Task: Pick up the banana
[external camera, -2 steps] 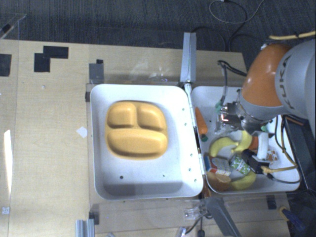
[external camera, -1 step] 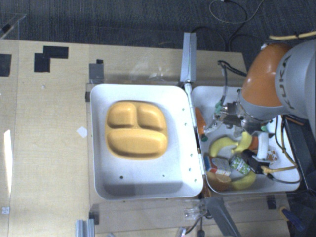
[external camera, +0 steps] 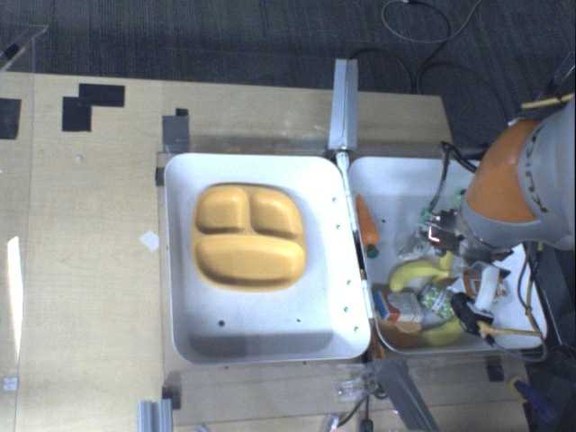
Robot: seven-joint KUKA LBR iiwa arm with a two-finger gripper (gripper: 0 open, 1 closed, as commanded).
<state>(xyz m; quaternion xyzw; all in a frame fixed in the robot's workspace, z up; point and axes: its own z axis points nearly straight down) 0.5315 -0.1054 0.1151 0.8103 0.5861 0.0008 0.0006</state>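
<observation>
— So where does the banana [external camera: 417,273] lie?
— Just below-left of the gripper [external camera: 443,237], almost touching, long axis running left-right, curving.
— Fingers?
— Can't tell; clutter hides them.
— Farther out?
— A second yellow fruit [external camera: 444,333], beyond, near the bin [external camera: 396,174] edge.

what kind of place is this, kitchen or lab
Most likely a robotics lab bench, not a kitchen: a grey and orange robot arm reaches over two white bins, loose cables trail on dark carpet, and the banana sits among mixed clutter.
</observation>
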